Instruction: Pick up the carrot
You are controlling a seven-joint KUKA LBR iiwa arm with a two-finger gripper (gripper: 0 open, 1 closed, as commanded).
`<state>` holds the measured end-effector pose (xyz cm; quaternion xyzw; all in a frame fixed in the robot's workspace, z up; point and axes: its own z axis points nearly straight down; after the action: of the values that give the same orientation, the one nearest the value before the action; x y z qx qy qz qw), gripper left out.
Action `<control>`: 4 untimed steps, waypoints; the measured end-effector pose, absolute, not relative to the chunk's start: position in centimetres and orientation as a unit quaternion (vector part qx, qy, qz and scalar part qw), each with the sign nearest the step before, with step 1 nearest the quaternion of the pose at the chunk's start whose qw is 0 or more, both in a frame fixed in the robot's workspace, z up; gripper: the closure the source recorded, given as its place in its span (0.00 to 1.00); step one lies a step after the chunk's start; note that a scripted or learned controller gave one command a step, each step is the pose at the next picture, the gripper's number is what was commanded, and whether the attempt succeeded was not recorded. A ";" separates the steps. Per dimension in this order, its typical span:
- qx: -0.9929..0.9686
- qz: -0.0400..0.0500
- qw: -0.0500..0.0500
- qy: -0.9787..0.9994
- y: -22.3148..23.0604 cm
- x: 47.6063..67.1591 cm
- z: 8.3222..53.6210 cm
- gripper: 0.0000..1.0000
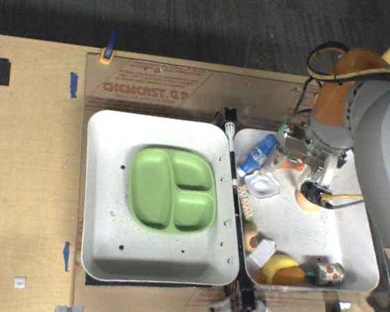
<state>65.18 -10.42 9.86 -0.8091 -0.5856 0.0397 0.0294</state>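
Observation:
In the right bin (353,240), a small orange piece that looks like the carrot (292,165) peeks out at the far end, mostly hidden by the gripper. My gripper (311,165) hangs low right over it, reaching in from the upper right under the grey wrist with its orange band (343,85). The view from above does not show whether anything is held.
Beside the gripper lie a blue bottle (258,153), a clear plastic cup (261,185) and a beige round piece (310,198). A yellow fruit (276,264), an orange fruit (291,275), a can (327,273) and small blocks (255,241) crowd the near end. The left bin (102,176) holds a green divided plate (172,189).

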 end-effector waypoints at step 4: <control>-0.666 -0.002 -0.004 -0.746 -19.2 54.2 8.9 0.00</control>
<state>54.17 -19.21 8.94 -0.6662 -0.7457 -0.0022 -0.0041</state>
